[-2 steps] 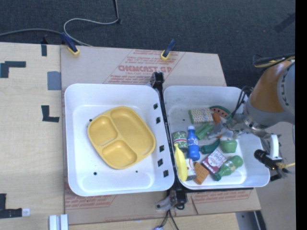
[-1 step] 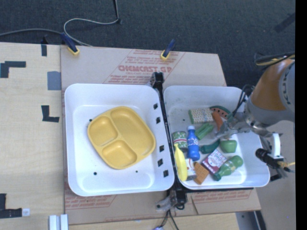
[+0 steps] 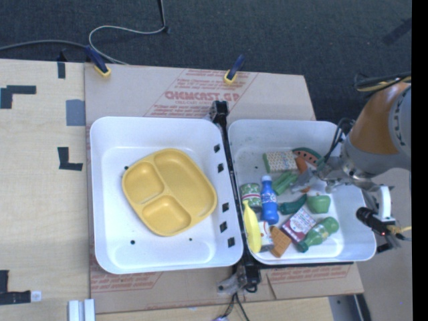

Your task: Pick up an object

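**Arm low over the crowded right bin**

Dark carpet runs behind the bench (image 3: 40,126), and a sheet of printed cardboard (image 3: 200,92) lies under two white bins set side by side. Over on the left, the left bin (image 3: 107,179) carries a yellow divided tray (image 3: 168,190), sitting at a slant, three compartments facing up.

Now to the right bin (image 3: 348,246), where all the clutter is. A blue bottle (image 3: 269,200) lies near the middle, a yellow banana (image 3: 251,227) just beside it along the divider, a small green can (image 3: 251,192) up against them. Further back there's a tan cracker-like block (image 3: 278,160) and a watermelon slice (image 3: 307,157). Toward the front, a green bottle (image 3: 318,234), a dark red packet (image 3: 299,223) and an orange wedge (image 3: 280,241) crowd together.

And the arm (image 3: 381,129) comes in from the right, orange band showing above the grey wrist, bent down over the bin's right wall. The pincer (image 3: 314,176) sits low among the toys, just beside a green pepper (image 3: 319,203) and a long green vegetable (image 3: 286,181). From where I stand I can't tell how the pincer is set, or whether anything sits in it. Every object I can make out lies in the bin.
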Robot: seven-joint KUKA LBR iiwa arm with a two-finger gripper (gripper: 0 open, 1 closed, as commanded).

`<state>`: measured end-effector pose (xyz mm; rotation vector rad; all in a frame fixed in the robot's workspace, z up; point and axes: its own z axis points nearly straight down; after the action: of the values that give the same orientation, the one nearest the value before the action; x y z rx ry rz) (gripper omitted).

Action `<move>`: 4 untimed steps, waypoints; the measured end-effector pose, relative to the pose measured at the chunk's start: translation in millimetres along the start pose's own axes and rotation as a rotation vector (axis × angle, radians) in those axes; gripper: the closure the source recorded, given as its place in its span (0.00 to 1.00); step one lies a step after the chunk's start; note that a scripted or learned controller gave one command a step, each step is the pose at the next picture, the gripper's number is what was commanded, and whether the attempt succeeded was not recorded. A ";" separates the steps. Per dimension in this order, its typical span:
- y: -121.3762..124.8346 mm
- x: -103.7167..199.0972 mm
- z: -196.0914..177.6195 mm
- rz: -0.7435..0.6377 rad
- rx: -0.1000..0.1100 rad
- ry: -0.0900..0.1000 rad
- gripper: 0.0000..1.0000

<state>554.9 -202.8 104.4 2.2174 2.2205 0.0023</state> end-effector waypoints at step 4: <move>80.2 120.2 -98.6 -0.001 0.004 0.001 1.00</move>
<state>634.6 -82.3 203.1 2.2187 2.2237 -0.0015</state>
